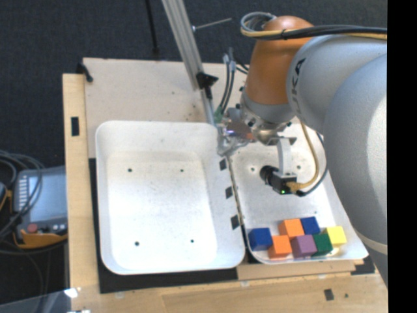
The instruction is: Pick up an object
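Note:
Several coloured blocks lie bunched at the near end of the right bin (pixel 260 201): a blue block (pixel 260 238), an orange block (pixel 281 245), a purple block (pixel 303 245), a green block (pixel 322 242), a yellow block (pixel 336 235), and behind them a second orange block (pixel 293 227) and a second blue block (pixel 310 225). My gripper (pixel 227 141) hangs at the far end of the rim between the two bins, well away from the blocks. The grey arm with its orange band covers the right bin's far right part. I see nothing held.
The left white bin (pixel 104 194) sits beside the right one, sharing a narrow divider with black markers (pixel 231 191). A slanted aluminium rail (pixel 186 41) rises from behind the bins near my gripper. A grey control box (pixel 39 201) sits off the bench's left side.

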